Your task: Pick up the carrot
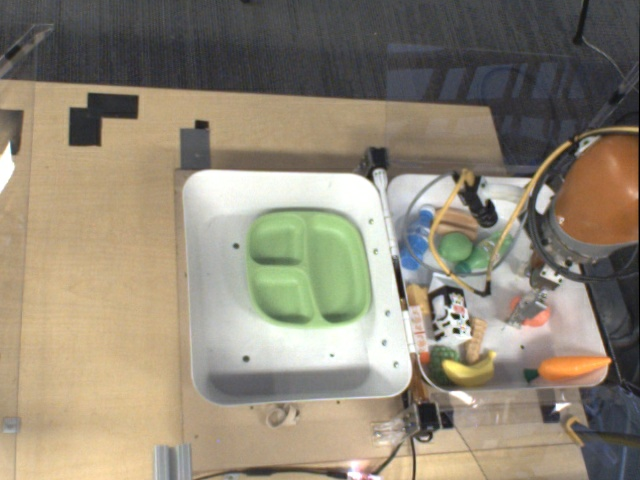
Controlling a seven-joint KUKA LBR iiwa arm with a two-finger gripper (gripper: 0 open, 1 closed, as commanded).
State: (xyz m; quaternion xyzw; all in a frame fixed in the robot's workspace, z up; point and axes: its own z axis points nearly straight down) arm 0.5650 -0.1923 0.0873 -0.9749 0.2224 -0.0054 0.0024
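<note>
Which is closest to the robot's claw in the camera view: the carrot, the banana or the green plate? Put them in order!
From the claw:
1. Carrot, right bin's lower right corner.
2. Banana, right bin's lower left.
3. Green plate, in the left bin.

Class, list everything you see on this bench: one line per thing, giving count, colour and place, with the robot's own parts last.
Bins: two, white, side by side; left bin, right bin.
Divided plate: one, green, middle of left bin.
Carrot: one, orange, right bin's near right corner.
Banana: one, yellow, right bin's near left.
Cow toy: one, black-and-white, above the banana.
Green ball: one, right bin's far left.
Arm: one, orange band, over right bin.
Gripper: one, above the carrot, apart from it.
</note>
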